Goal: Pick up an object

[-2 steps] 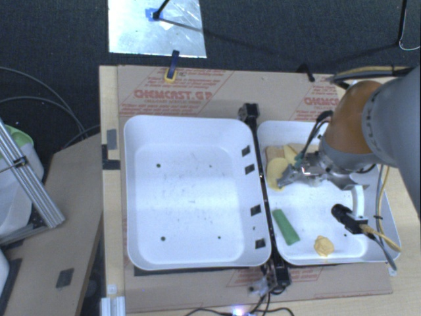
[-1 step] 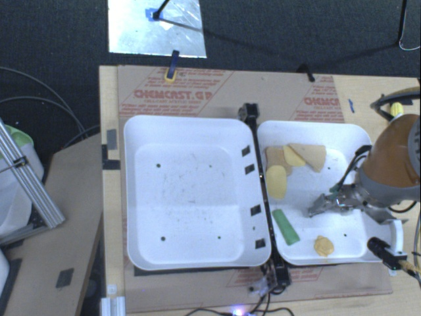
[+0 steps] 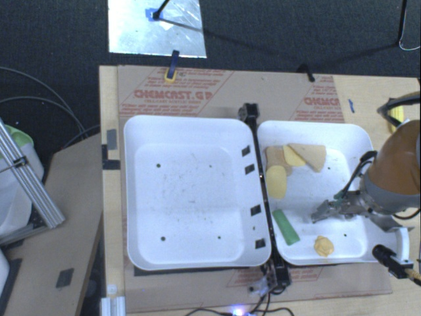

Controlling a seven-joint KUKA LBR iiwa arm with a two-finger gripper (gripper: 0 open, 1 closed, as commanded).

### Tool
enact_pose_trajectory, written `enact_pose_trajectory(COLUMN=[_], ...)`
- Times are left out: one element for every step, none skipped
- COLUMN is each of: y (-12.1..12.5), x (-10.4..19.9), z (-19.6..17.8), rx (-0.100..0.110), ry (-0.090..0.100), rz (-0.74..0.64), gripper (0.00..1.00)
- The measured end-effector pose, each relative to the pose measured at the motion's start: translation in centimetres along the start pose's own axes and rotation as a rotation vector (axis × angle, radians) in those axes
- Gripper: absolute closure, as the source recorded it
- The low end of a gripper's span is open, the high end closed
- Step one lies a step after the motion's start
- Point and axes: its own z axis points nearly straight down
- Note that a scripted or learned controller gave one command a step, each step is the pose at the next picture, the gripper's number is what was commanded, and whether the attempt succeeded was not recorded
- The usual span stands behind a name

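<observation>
The hand (image 3: 320, 213) hangs low in the right white bin (image 3: 358, 137), nothing visibly between its fingers (their spread unclear). The small yellow lumpy object (image 3: 323, 245) lies just nearer the bin's front wall.

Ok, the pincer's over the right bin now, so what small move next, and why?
Probably ease the pincer down and toward the small yellow lump, the nearest object. It lies by itself near the right bin's front edge, apart from the green stick, and nothing is between the tips yet.
</observation>
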Motion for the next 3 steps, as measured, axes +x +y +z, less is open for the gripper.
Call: enact_pose_trajectory(y=[0.1, 0.2, 0.3], x=[-1.8, -1.7, 5.6], z=[1.1, 0.0, -4.3], rx=[-0.002, -0.005, -0.006], ry=[-0.002, -0.001, 0.001], rz=[0.000, -0.001, -0.010], gripper=[0.00, 1.00, 1.00])
